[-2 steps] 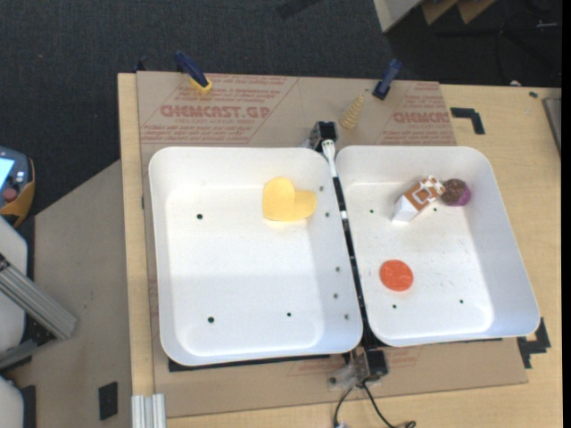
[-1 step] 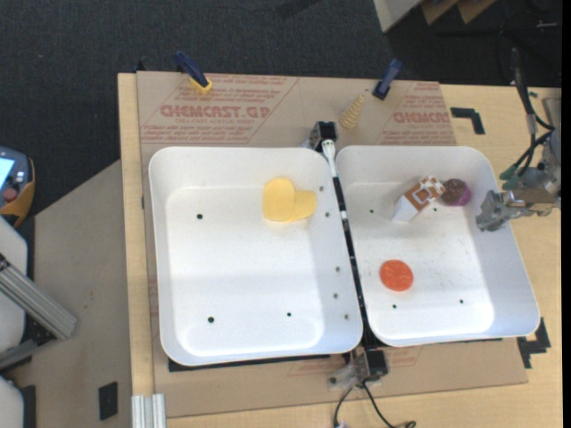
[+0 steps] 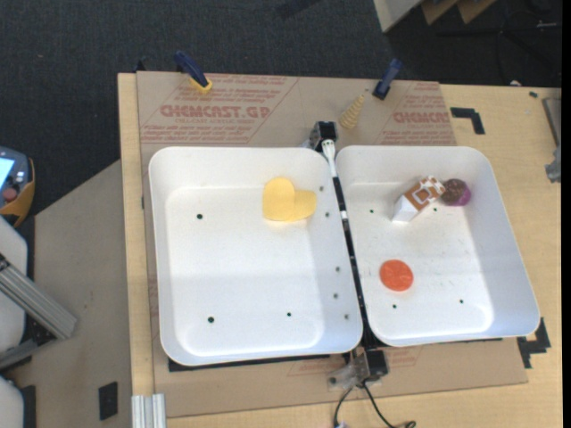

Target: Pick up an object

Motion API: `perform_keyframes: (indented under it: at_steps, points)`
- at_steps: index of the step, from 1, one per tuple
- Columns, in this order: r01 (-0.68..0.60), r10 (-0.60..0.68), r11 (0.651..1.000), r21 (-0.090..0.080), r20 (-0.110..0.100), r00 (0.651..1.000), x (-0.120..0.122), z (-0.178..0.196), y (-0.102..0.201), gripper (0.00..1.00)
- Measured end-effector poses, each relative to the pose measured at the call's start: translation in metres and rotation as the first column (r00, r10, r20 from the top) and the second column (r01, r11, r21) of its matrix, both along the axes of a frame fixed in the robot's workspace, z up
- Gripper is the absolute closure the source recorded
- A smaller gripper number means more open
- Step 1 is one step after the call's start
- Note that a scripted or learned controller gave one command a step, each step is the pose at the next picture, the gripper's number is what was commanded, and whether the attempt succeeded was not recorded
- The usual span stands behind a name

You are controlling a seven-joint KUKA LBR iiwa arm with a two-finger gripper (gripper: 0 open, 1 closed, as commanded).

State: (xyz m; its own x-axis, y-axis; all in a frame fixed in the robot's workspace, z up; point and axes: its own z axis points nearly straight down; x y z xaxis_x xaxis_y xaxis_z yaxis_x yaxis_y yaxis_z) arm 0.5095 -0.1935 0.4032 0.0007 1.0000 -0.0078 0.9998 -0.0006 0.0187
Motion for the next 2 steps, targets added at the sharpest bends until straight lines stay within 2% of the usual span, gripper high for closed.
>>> perform_keyframes:
  at_steps: [1, 2]
  points:
    - [0.0, 0.0, 1.0, 0.0, 0.0, 1.0, -0.026, 0.122, -0.009, 1.0]
    - [0.0, 0.001, 1.0, 0.012, -0.033, 0.999, 0.042, -0.042, -0.03, 1.0]
